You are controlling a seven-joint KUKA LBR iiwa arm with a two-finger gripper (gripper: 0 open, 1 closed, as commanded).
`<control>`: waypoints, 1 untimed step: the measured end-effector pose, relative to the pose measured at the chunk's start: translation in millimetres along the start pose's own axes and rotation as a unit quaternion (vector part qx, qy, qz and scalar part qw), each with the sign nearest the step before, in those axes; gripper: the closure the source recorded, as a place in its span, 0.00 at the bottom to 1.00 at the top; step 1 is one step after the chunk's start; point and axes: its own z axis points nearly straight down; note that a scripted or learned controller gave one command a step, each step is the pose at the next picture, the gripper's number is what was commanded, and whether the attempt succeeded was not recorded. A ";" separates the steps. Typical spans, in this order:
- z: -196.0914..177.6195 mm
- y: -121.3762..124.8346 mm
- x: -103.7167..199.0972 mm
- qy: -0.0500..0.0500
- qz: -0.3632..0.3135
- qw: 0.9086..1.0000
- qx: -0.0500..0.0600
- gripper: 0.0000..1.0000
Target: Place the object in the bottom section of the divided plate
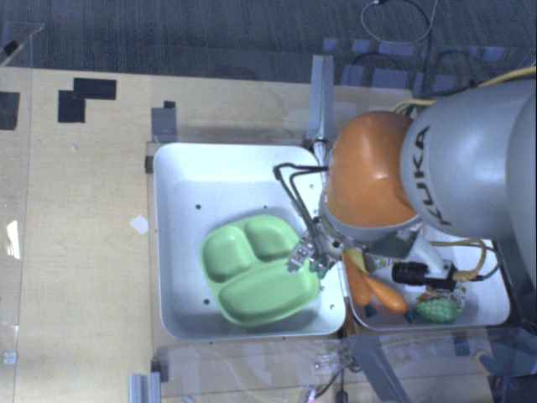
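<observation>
A light green divided plate (pixel 252 271) lies in the left white bin (pixel 180 225), with two small sections at the top and one large section at the bottom. My gripper (pixel 307 257) hangs over the plate's right rim, beside the large bottom section. A small dark green bit shows at the fingertips, too small to identify. The bulky grey arm with its orange band (pixel 369 170) covers most of the right bin.
The right bin (pixel 495 309) holds an orange carrot (pixel 388 294), a second orange piece (pixel 359 285), a yellow item (pixel 356 260) and a green bumpy object (pixel 436 311). Cables loop near the wrist and over the bin divider. Wooden bench lies to the left.
</observation>
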 end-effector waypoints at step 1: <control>29.5 52.6 38.0 0.001 -0.065 0.998 0.000 1.00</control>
